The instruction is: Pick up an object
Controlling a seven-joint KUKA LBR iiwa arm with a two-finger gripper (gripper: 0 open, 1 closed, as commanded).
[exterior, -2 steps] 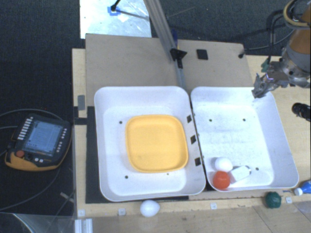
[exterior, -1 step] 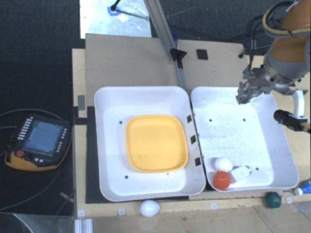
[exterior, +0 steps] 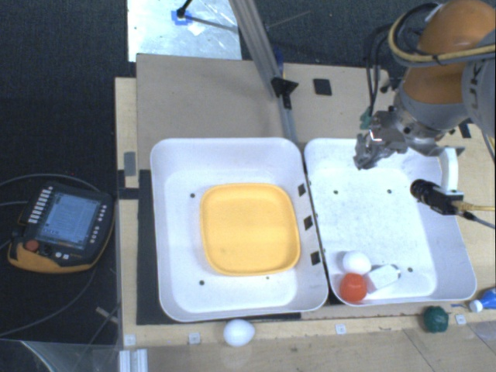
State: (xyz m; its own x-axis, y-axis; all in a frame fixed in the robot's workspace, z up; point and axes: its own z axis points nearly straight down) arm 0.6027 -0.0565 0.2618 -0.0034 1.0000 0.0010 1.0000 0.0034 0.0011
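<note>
Gripper (exterior: 367,158) hung over upper part of right bin (exterior: 446,289), w/ nothing seen between fingers; whether spread or pressed together, can't tell. Objects lay far from it at right bin's near-left corner: white ball (exterior: 356,262), red ball (exterior: 353,287), small white piece (exterior: 385,277), all touching. Left bin (exterior: 174,231) held yellow plate (exterior: 249,228); white egg (exterior: 239,332) & green ball (exterior: 435,318) sat outside on bench (exterior: 209,99).

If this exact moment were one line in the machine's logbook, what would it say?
gripper: over right bin's far edge, nothing seen held | red ball, white ball: right bin near corner | yellow plate: left bin
</note>
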